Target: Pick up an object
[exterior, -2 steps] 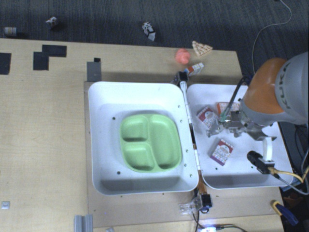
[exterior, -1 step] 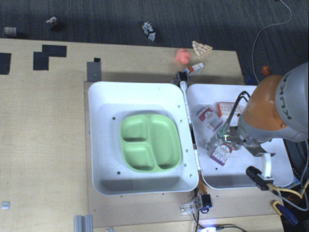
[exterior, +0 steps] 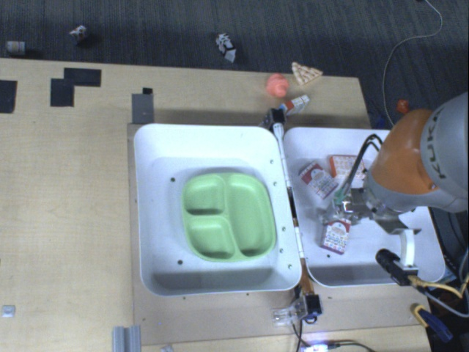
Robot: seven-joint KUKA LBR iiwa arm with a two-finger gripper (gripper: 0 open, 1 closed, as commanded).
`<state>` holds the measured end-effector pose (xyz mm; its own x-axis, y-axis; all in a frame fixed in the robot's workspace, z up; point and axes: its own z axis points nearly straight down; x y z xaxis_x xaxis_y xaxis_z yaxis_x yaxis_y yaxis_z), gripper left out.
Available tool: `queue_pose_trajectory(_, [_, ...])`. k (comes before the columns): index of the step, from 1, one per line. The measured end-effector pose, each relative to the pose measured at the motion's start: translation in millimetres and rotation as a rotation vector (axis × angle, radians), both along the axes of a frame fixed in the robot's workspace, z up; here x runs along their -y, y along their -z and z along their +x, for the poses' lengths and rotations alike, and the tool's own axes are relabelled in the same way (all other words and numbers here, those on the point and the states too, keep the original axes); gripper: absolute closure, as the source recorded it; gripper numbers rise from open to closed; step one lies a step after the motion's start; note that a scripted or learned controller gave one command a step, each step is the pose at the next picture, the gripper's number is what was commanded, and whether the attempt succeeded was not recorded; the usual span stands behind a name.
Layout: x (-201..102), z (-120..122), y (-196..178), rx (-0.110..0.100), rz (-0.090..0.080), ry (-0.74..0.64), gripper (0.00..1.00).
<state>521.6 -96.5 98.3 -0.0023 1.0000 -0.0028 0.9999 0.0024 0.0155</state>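
Nearest in the right bin (exterior: 360, 267), a small red-and-white packet (exterior: 335, 236) was seen lying flat on the white floor, just below the gripper (exterior: 344, 208) in the picture and possibly touched by it at its far end. Whether the gripper was spread or closed could not be told, and nothing could be seen held in it. The packet was judged light, thin and somewhat soft, with a glossy skin that might slip. It would best be taken across its narrow width near the middle, though little height was offered for a grip while it lay flat. Its long axis appeared to run roughly from near to far, leaning slightly right at the far end; which end was its top could not be made out. Further back in the same bin, a second red-and-white packet (exterior: 316, 179) and an orange packet (exterior: 341, 166) were set close together. In the left bin (exterior: 157, 196) a green divided tray (exterior: 227, 215) was placed. Beyond both bins, a pink ball (exterior: 277, 85) was left on the bench.
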Motion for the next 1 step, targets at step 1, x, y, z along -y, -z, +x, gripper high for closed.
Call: queue_pose_trajectory(1, [-55.7, -34.0, -108.0, -0.012, 0.003, -0.002, 1.0])
